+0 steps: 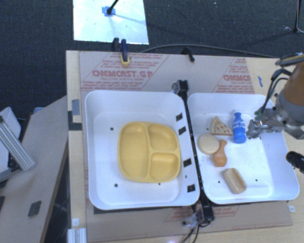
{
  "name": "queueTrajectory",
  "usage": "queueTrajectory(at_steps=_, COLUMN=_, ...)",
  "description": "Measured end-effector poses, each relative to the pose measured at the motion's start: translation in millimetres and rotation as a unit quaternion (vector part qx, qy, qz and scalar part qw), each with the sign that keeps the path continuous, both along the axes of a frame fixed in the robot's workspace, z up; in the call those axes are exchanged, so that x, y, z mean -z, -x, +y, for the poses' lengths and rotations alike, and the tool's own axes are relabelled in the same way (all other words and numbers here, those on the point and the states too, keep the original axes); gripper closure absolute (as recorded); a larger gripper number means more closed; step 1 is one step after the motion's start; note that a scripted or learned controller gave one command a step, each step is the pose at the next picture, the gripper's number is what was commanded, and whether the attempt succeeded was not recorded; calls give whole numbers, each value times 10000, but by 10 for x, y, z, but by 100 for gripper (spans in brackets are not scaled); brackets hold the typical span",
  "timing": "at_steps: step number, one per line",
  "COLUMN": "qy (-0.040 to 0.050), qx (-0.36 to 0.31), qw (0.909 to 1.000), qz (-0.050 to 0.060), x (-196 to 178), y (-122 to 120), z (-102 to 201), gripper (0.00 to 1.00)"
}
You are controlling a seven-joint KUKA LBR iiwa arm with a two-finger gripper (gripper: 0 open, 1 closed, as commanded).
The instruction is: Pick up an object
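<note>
- While the gripper (254,128) sits at the right of the frame, the blue bottle (238,127) is seen just to its left, in the right bin (273,184).
- The bottle's long side runs up and down the frame.
- Nothing is held; how far the gripper is open cannot be told.

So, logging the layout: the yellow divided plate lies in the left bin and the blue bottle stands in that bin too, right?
Not quite. The camera view shows the yellow divided plate in the left bin, but the blue bottle is in the right bin.
</note>
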State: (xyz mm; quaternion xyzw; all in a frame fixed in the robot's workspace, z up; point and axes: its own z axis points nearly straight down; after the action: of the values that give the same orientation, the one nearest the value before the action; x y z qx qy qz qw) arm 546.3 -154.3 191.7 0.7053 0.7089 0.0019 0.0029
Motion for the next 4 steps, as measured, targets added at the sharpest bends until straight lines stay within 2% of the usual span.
queueTrajectory(at_steps=1, qy=-3, qx=5, qw=10000, qz=13, x=-131, y=-13, z=-2, gripper=100)
queueTrajectory(at_steps=4, qy=-17, qx=-28, qw=10000, qz=19, x=-439, y=109, z=1544, gripper=100)
